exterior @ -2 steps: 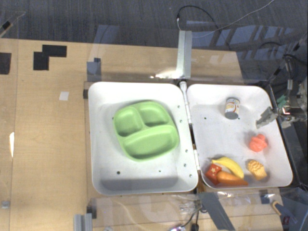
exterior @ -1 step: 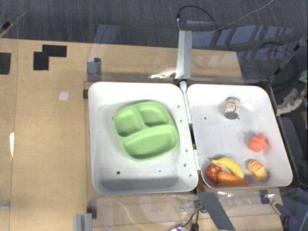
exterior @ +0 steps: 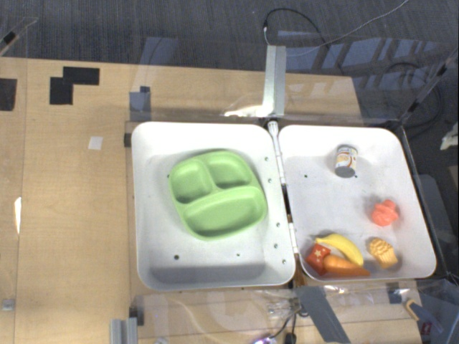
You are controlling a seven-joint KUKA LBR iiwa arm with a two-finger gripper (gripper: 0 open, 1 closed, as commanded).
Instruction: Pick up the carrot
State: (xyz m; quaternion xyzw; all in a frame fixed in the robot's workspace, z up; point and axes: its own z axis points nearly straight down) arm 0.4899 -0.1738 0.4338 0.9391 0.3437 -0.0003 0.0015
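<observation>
Carrot [exterior: 346, 266] at right bin [exterior: 401, 163] near edge, touching banana [exterior: 342, 247], red pepper [exterior: 318, 253].

Nothing here can be read. The small can [exterior: 346, 160] lying in the far part of the right bin [exterior: 315, 192] has a label, but it is too small and blurred to make out any words.
</observation>
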